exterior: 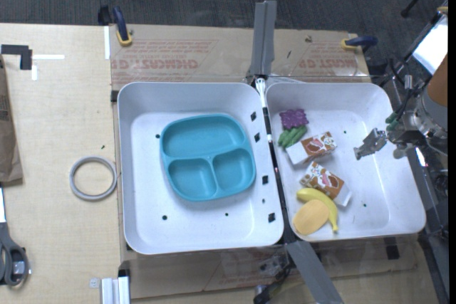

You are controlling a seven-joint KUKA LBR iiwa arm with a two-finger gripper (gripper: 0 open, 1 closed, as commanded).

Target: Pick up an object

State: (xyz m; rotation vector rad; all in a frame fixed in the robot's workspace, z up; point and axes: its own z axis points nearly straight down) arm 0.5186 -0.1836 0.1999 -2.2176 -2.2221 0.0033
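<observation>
gripper [370, 142] (arm cut off) hovers over right bin [385, 185], fingers seemingly apart.

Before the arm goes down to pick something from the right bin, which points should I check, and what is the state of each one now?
1. Objects lie in the right bin: ok.
2. Gripper stands over the right bin: ok.
3. Nothing held yet: ok.
4. Gripper is above a target: not ok, it is right of the snack box.
5. Banana is free to grasp: not ok, it touches the orange fruit.
6. Blue tray is out of the way, in the left bin: ok.
</observation>
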